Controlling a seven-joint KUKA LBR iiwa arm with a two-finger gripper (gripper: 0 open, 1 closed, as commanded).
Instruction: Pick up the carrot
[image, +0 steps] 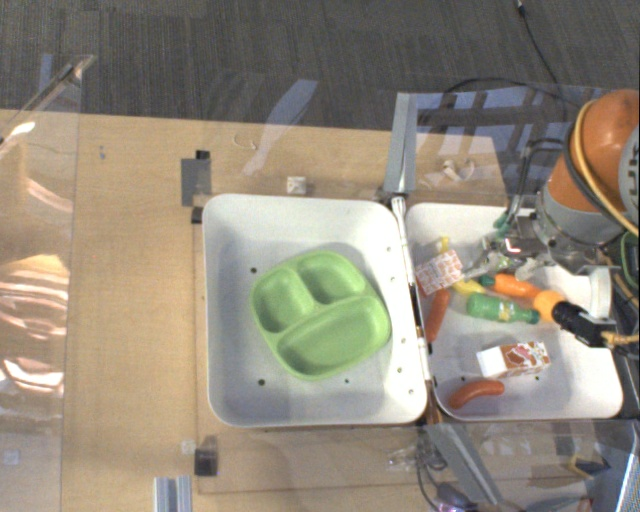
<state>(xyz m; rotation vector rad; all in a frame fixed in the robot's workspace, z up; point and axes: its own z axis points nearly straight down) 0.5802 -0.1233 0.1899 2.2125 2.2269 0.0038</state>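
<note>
plate (320, 315) in left bin (225, 300), carrot (520, 288) in right bin (590, 395)

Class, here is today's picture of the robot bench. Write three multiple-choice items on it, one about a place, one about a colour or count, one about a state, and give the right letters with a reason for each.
1. Where does the carrot lie?
A. In the right bin
B. On the green plate
C. On the bare bench

2. How many compartments does the green plate have?
A. One
B. Three
C. Five

3. How does the small carton rest?
A. Standing upright on the plate
B. Lying on its side on the bin floor
C. Hanging from the arm

Answers:
1 A, the carrot is among the toy foods in the right bin, close to the pincer.
2 B, two small wells sit above one long well.
3 B, its long face lies flat on the floor of the right bin.
</note>
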